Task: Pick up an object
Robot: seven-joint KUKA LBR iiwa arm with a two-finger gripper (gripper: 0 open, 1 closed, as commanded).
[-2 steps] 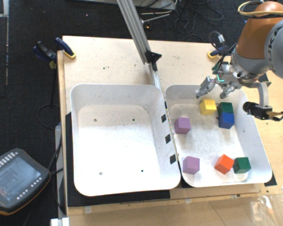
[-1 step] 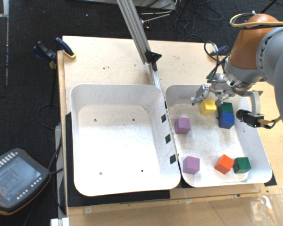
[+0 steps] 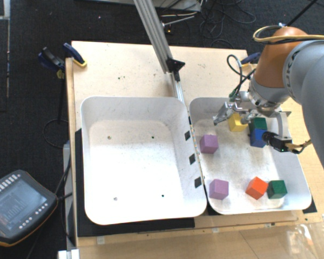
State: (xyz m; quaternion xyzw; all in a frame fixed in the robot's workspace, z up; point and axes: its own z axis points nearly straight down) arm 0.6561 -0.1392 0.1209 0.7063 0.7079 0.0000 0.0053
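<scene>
Handheld pendant (image 3: 16, 206) sits nearest, while gripper (image 3: 242, 114) hovers low over yellow cube (image 3: 237, 123) in right bin (image 3: 297, 188), grip state unclear, so it looks like approach; next needs closing squarely on it.

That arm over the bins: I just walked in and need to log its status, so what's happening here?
The grey arm's gripper is low in the far end of the right bin, right at a yellow block with a green block and a blue block beside it. Whether it has gripped anything can't be told. Two purple cubes, an orange cube and a green cube lie loose nearer the camera.
</scene>
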